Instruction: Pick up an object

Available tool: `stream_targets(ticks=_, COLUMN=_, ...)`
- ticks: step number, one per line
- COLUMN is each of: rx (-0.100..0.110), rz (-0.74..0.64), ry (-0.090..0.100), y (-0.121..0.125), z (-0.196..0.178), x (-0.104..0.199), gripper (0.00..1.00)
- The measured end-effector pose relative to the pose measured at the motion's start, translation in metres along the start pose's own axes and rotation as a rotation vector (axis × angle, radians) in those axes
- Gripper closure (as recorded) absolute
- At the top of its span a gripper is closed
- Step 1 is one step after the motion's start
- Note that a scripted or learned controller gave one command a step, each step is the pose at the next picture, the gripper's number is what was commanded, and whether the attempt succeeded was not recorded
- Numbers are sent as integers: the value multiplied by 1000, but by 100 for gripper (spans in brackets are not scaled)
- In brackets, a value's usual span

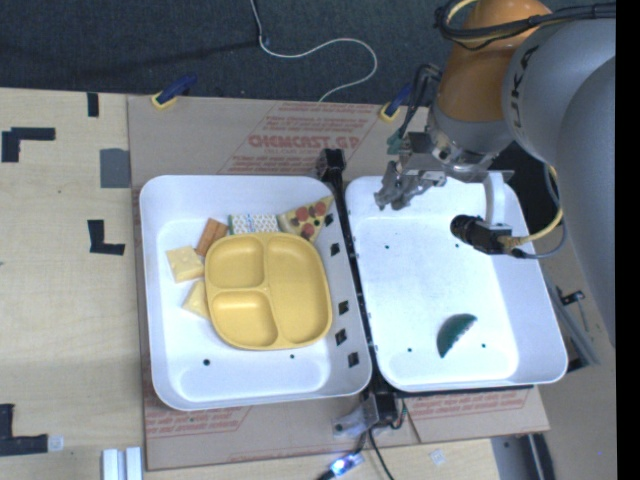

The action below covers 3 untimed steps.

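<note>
Over the right bin's (pixel 520 268) far-left corner | I am hovering my gripper (pixel 396 190), holding nothing; whether my jaws are wide or narrow I cannot tell | dark green object (pixel 457 332) is lying near this bin's front, well apart from me | left bin (pixel 160 268) is holding 1 yellow divided plate (pixel 268 290) over flat pieces.

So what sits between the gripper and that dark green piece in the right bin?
Nothing: in the camera view, the stretch from the gripper down to the dark green piece is bare white floor of the right bin, with only tiny dark specks.
</note>
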<state>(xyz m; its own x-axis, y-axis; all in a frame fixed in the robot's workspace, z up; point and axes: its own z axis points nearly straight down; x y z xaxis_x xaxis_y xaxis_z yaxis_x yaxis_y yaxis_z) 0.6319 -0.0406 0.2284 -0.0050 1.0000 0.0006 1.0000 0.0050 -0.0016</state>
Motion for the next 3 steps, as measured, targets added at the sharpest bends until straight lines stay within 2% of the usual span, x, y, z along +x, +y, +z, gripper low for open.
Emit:
stream_targets(ticks=1, rx=1, rz=3, ry=-1, y=1, z=3, x=1, gripper=100)
stream_targets(ticks=2, rx=1, rz=5, ry=-2, y=-17, z=2, x=-7, gripper=100)
stream_targets(ticks=3, rx=1, rz=3, ry=-1, y=-18, z=0, x=-2, gripper=100)
